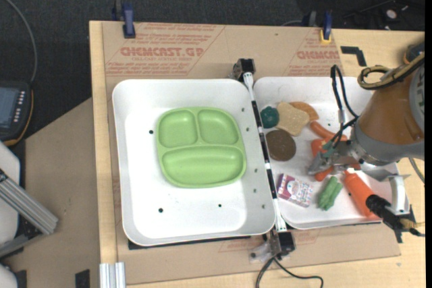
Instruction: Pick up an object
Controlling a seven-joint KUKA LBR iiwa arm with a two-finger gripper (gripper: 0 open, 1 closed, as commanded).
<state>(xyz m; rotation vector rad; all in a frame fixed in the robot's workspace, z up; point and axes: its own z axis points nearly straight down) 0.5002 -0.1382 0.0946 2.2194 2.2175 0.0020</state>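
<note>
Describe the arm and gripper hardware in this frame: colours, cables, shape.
The arm is a thick rounded grey body with an orange band above the wrist. Black cables run loosely along it, looping near the top, with a yellowish cable coil beside the orange section. The gripper is a small dark metallic assembly, low over the right bin; finer detail is too small to tell.

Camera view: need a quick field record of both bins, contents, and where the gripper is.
left bin: green divided plate, three compartments
right bin: teal ball, tan bread slice, brown disc, green vegetable piece, orange carrot piece, white-and-pink packet
gripper: low over right bin's middle, beside the green vegetable piece
grasp: cannot tell
arm entry: from the view's right
</note>
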